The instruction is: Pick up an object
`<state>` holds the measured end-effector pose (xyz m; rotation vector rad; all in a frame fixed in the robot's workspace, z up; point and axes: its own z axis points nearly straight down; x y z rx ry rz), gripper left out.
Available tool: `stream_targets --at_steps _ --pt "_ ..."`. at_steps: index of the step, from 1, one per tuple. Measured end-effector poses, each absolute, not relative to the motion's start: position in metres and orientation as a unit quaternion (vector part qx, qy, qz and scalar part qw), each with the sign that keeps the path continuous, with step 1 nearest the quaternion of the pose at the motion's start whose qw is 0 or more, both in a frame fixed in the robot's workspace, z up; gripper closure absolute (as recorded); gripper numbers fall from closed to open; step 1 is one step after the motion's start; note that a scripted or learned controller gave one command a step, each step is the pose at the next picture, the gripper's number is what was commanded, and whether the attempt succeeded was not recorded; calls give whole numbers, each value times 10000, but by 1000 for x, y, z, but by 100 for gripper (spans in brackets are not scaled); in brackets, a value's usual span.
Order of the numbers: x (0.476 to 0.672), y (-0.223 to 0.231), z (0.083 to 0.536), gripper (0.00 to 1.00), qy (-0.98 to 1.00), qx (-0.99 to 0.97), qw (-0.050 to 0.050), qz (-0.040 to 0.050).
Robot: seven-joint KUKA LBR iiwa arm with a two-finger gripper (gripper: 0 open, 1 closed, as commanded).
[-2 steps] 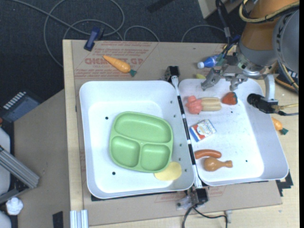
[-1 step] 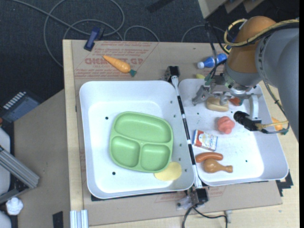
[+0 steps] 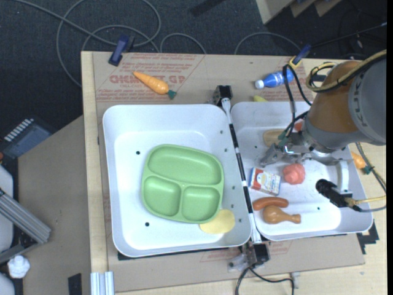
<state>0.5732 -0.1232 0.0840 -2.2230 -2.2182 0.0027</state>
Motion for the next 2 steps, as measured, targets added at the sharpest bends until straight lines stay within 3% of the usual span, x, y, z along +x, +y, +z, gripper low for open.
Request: stream_targets --at_steps 2 --pt "516 -122 84 0 -7070 -7073 10 4"
